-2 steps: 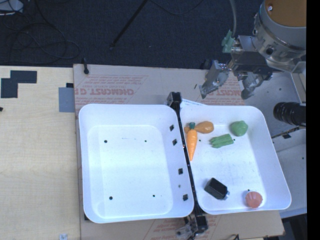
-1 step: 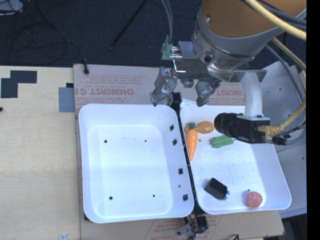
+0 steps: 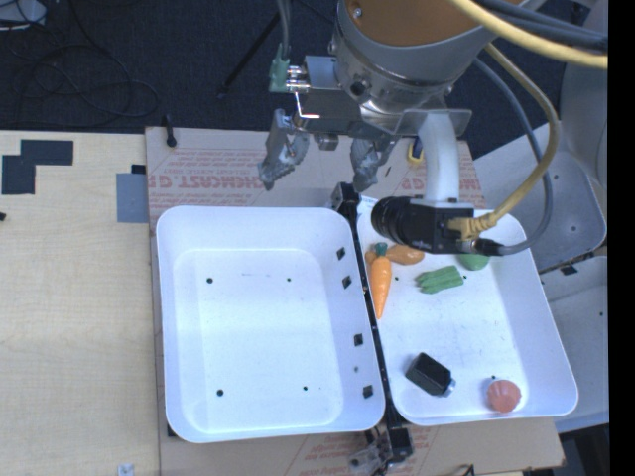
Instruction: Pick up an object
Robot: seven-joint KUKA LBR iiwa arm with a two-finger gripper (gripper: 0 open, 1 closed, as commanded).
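Observation:
My gripper [image 3: 322, 164] hangs high over the back edge of the two bins, above the divider between them. Its two fingers [image 3: 282, 159] stand wide apart, open, with nothing between them. In the right bin [image 3: 541, 296] lie an orange carrot [image 3: 379, 282], a small orange piece [image 3: 406, 256], a green pod [image 3: 440, 280], a second green piece [image 3: 474, 261] partly hidden under the arm's black fitting, a black block [image 3: 430, 374] and a pink-red ball [image 3: 504, 395].
The left bin [image 3: 174, 266] sits beside the right one on a cardboard sheet [image 3: 213, 172]. A black cylindrical fitting [image 3: 415, 223] with a yellow cable overhangs the right bin's back. A wooden bench top [image 3: 69, 315] lies to the left.

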